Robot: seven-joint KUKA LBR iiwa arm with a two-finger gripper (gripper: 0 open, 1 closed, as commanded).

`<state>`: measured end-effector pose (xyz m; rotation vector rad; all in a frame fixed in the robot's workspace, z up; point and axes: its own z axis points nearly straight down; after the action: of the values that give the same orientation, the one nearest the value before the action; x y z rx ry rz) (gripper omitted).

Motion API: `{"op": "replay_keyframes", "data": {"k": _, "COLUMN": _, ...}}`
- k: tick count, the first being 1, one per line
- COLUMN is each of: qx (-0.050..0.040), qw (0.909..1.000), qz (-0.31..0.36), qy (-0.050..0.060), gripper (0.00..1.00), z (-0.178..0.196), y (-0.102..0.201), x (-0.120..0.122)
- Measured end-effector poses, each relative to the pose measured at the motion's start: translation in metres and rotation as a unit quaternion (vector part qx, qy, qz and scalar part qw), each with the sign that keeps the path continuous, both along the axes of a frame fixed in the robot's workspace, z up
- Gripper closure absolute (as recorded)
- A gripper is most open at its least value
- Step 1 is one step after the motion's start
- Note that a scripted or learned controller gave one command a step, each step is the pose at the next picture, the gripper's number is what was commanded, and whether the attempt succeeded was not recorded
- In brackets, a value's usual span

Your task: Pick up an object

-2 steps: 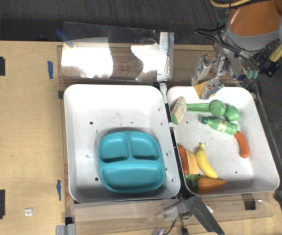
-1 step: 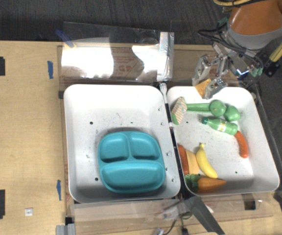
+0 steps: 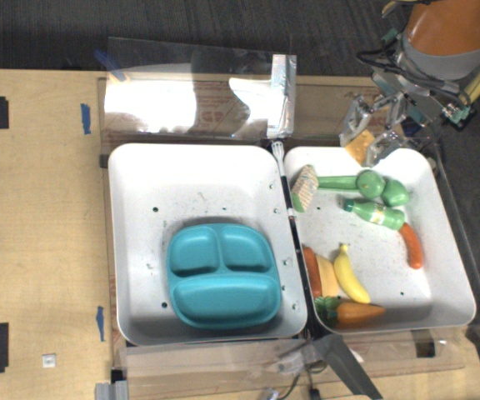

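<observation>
My gripper hangs over the far rim of the right bin, fingers spread apart. A small orange-tan piece shows between the fingertips at the rim; I cannot tell if they touch it. In the right bin lie a bristle brush, a long green vegetable, a green bottle, a red-orange pepper, a banana, a sausage and a carrot.
The left bin holds a teal divided tray at its front. A clear plastic sheet lies behind the bins. The arm's orange band and cables sit at the top right.
</observation>
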<state>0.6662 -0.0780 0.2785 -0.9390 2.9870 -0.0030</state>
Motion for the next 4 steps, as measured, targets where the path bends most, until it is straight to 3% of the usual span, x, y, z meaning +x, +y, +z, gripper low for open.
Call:
{"op": "replay_keyframes", "data": {"k": 1, "qx": -0.0001, "qw": 0.9976, "qz": 0.069, "qy": 0.003, "gripper": 1.0, "z": -0.027, "y": -0.009, "x": 0.001}}
{"op": "replay_keyframes", "data": {"k": 2, "qx": -0.0006, "qw": 0.9916, "qz": 0.129, "qy": 0.003, "gripper": 1.0, "z": -0.025, "y": 0.009, "x": 0.002}}
{"op": "replay_keyframes", "data": {"k": 3, "qx": -0.0018, "qw": 0.9643, "qz": 0.265, "qy": 0.001, "gripper": 1.0, "z": -0.016, "y": -0.007, "x": 0.002}}
{"op": "replay_keyframes", "data": {"k": 4, "qx": -0.0023, "qw": 0.9248, "qz": 0.381, "qy": 0.0, "gripper": 1.0, "z": -0.014, "y": 0.006, "x": 0.002}}
